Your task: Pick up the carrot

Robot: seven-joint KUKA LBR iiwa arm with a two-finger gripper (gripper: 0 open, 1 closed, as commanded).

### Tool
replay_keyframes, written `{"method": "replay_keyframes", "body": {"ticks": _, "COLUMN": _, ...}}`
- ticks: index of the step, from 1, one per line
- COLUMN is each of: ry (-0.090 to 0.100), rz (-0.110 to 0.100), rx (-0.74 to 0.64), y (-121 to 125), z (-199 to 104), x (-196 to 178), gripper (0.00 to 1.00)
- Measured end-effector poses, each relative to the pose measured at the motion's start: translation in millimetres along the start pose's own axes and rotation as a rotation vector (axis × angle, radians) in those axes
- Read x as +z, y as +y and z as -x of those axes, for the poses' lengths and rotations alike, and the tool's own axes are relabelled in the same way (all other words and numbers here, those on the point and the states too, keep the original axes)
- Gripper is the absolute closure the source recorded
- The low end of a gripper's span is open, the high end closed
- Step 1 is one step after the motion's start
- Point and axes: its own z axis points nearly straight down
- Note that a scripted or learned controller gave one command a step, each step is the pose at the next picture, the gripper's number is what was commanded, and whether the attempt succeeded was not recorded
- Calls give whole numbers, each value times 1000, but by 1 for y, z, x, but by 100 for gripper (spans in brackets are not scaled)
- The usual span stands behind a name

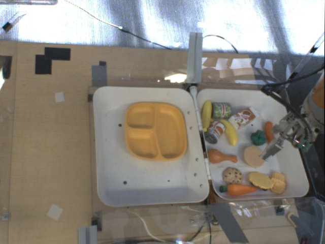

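Carrot [242, 189] lying flat along the near edge of the right bin [299, 179], its green top end toward the divider, its tip touching a tan wavy biscuit [261, 180]; a speckled cookie [232, 175] sits just behind it and a yellow waffle piece [278, 182] lies beyond the biscuit. Farther back: a chicken drumstick [222, 156], a round pale disc [253, 156], a green vegetable [258, 137], a small orange piece [269, 131], two bananas [206, 114], two cans [221, 110] and a small carton [242, 118], labels too small to read. Hand [271, 149] hangs over the bin's right side, well apart from the carrot, one dark fingertip reaching the disc; whether its fingers are parted cannot be told. Left bin [111, 187] holds a yellow divided plate [155, 130]
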Motion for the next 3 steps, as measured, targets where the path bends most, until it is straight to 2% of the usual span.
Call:
{"method": "replay_keyframes", "body": {"ticks": 1, "ry": -1, "rz": 1, "rx": 114, "y": 23, "z": -16, "x": 54, "gripper": 0}}
{"method": "replay_keyframes", "body": {"ticks": 2, "ry": -3, "rz": 4, "rx": 176, "y": 80, "z": 10, "x": 35, "gripper": 0}}
{"method": "replay_keyframes", "body": {"ticks": 3, "ry": 4, "rz": -1, "rx": 398, "y": 84, "z": -64, "x": 76, "gripper": 0}}
